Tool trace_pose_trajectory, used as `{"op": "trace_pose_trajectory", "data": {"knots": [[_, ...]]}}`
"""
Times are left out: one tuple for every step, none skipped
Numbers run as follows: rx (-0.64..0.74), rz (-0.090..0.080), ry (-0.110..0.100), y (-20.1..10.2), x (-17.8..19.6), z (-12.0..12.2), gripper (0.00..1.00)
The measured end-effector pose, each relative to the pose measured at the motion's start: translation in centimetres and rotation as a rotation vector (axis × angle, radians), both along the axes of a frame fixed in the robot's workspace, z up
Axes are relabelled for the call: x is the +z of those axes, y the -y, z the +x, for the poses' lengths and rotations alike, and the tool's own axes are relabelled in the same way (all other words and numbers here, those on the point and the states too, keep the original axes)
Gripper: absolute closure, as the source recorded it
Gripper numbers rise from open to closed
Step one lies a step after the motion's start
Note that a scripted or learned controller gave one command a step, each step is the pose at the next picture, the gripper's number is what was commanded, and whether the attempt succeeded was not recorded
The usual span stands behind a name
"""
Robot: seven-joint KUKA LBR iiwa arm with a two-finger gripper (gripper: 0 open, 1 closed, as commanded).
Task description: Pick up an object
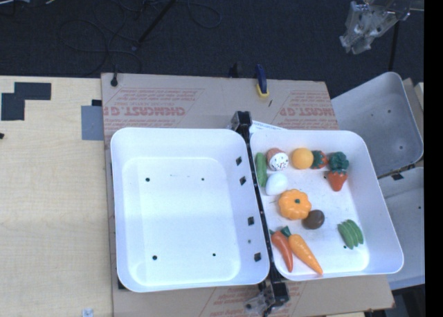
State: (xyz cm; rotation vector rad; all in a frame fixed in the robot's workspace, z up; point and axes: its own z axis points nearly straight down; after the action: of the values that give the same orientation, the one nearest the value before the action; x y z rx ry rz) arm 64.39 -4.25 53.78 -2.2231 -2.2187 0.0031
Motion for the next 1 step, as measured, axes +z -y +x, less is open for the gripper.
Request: {"op": "trace_pose_trajectory", "data": {"knots": [[-0.001,-0.001,0.000,3.82,-0.07,-0.01,1.00]]}}
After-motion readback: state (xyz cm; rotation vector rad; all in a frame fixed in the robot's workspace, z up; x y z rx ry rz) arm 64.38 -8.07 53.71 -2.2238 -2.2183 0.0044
